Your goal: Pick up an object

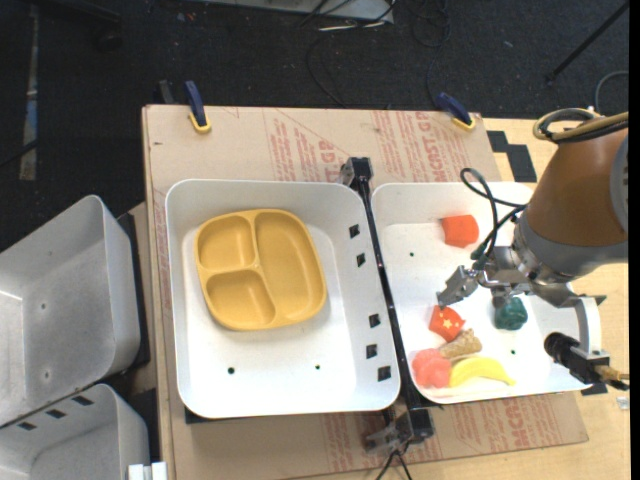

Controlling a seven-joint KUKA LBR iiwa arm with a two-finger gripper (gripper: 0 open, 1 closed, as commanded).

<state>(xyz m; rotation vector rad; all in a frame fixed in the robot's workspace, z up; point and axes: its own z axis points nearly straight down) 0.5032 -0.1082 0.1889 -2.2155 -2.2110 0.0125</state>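
A: Left bin (180, 368)?

B: Holds a yellow divided plate (261, 268), three compartments, lying flat toward the upper left of the bin floor.

A: Right bin (400, 238)?

B: Carries all the small things. Orange block (460, 230) near the far wall, well apart from the others. Red piece with a yellow mark (446, 321) nearer the middle. Teal lump (511, 313) to its right, partly under the wrist. Along the near wall: pink round piece (432, 367), tan piece (460, 346) just above it and seemingly touching, yellow banana (483, 371) beside both.

A: Arm (585, 203)?

B: Reaching in from the right, orange band broad over the right bin's far corner, grey wrist below it, black cable looping off toward the orange block.

A: Jaws?

B: Hanging over the right bin, between the orange block and the red piece, just above and right of the red piece, pointed down and left. Apart or together: cannot tell, too small and grey on white.

A: Closest candidate for picking?

B: Red piece, lying on the bin floor just beside the tip of the jaws. Touching or not: cannot tell.

A: Table (280, 148)?

B: Brown board with red print, two blue-and-yellow clamps (198, 108) at the far edge, both bins side by side on it.
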